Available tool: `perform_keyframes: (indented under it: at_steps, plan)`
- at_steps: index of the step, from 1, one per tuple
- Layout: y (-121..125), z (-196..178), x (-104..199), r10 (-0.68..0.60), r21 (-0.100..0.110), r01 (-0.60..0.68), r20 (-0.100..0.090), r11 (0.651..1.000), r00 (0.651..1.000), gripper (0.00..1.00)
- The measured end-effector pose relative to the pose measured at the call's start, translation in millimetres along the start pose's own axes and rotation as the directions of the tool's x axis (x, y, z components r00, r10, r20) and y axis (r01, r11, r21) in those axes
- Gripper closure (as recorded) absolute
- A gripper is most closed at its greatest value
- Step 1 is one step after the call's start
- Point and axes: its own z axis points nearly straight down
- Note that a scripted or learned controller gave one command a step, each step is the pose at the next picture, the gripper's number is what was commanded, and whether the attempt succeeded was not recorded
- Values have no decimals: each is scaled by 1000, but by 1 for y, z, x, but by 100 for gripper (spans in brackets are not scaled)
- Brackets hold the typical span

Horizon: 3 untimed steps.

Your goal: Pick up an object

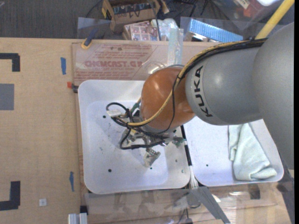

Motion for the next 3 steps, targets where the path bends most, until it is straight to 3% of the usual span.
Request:
perform_keyframes:
  at_steps: [1,2,3]
  plan:
    - [0,-13,-3,2,3,-2,11,1000,1000,100]
    - [0,-24,-6,3,7,-3,21,1000,1000,100]
    - [0,0,-8,-2,-3,2,-2,1000,1000,100]
